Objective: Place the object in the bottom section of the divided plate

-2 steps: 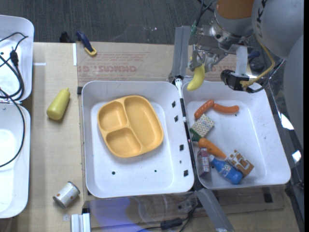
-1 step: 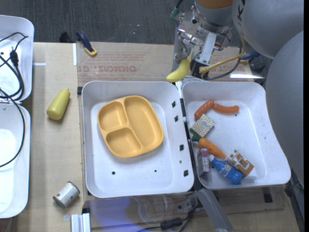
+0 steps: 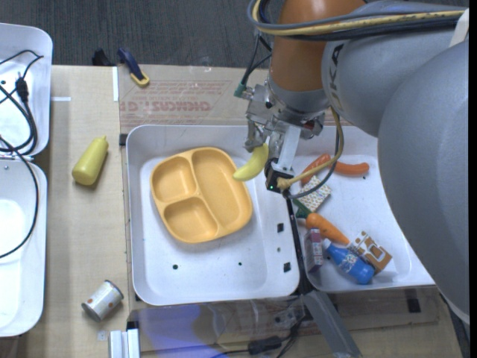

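Beside one smooth three-section plate [image 3: 200, 195], the tool [image 3: 262, 155] grips one curved yellow banana [image 3: 252, 165]; two bins [image 3: 149, 274] sit alongside.

A pale wooden bench top [image 3: 82, 207] fills most of the scene, and behind it, along the top edge, lies a dark grey carpet-like floor [image 3: 149, 21]. On the bench a flat piece of brown cardboard with red mirrored letters [image 3: 186, 99] rests behind the bins. At the far left stand white moulded plastic trays [image 3: 22, 222] with thin black cables [image 3: 19, 118] lying across them. A small blue and yellow clamp [image 3: 133, 67] sits at the back edge of the bench. The light is even and soft, with a faint bluish reflection at the bottom edge [image 3: 179, 327].
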`<control>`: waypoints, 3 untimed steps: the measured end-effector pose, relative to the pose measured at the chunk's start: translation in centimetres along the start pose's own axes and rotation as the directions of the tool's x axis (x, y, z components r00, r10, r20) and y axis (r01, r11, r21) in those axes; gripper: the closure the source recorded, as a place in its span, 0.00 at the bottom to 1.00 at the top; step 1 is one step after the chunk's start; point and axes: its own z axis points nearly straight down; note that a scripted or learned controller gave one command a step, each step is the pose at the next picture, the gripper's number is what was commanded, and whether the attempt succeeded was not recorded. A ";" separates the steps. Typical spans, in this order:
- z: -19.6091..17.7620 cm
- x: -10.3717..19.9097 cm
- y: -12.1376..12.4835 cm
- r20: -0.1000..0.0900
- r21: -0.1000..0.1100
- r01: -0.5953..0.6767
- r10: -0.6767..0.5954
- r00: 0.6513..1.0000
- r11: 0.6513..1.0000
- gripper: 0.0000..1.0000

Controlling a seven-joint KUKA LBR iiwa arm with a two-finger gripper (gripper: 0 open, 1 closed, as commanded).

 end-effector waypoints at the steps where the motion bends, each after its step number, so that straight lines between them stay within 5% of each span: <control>1: 5.6 -2.7 2.9 0.000 0.001 0.105 -0.105 0.994 0.994 1.00; 2: 11.5 -1.7 -1.4 0.001 0.003 -0.283 0.283 0.959 0.959 1.00; 3: 14.5 2.7 -4.7 -0.003 -0.002 -0.290 0.290 0.957 0.957 1.00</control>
